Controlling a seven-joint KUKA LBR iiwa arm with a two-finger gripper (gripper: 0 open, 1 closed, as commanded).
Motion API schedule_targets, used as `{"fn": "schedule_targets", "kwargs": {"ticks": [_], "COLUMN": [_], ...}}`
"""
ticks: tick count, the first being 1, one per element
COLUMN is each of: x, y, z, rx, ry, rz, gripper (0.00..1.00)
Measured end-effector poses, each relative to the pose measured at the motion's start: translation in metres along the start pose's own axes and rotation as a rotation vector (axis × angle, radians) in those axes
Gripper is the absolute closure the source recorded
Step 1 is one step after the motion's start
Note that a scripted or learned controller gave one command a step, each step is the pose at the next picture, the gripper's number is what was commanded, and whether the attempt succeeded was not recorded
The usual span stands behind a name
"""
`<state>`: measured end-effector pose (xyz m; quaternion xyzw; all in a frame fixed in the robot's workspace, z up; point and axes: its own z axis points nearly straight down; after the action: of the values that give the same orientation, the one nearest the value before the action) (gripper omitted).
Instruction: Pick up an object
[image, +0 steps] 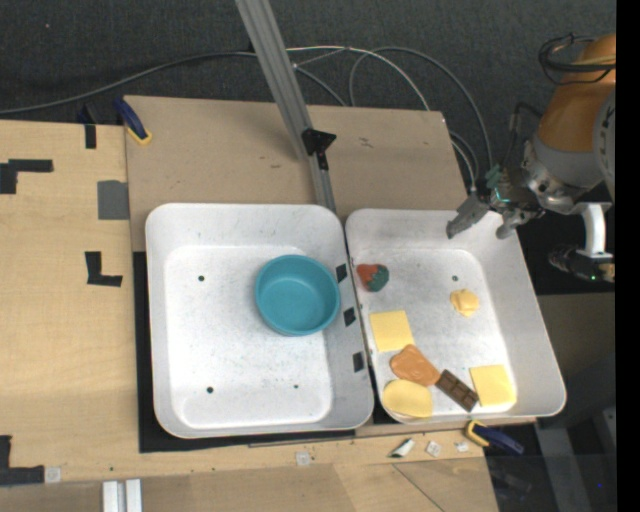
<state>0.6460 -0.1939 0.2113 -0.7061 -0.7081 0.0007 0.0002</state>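
Front edge: yellow-handled clip (487, 436) and small white scraps on the table (60, 300), just outside the right bin (530, 330).
Right bin, near row: pale yellow disc (408, 399); orange wedge (415, 364) resting partly on it; brown bar (457, 389) touching the wedge; yellow square (492, 386) beside the bar.
Right bin, middle: yellow slab (391, 330), flat and clear on three sides; small yellow lump (464, 301), well apart from everything.
Right bin, far: red-and-green piece (373, 276) near the divider wall.
Left bin (180, 390): blue bowl (296, 294), upright, right of centre.
Handling, judged: all look like light toy food, stiff, probably smooth plastic and a little slippery. The flat pieces offer little edge; the lump is the likeliest pick, taken across its short sides.
End effector (482, 214): above the right bin's far right corner, fingers spread apart, gripping nothing.
Risk: crowded near row invites nudging neighbours.
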Motion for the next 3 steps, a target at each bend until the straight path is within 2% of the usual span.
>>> {"fn": "schedule_targets", "kwargs": {"ticks": [1,3], "x": [0.0,0.02], "y": [0.0,-0.002], "z": [0.0,0.116], "rx": [0.0,0.006], "ry": [-0.001,0.001], "rz": [0.0,0.0], "gripper": [0.0,0.0]}}
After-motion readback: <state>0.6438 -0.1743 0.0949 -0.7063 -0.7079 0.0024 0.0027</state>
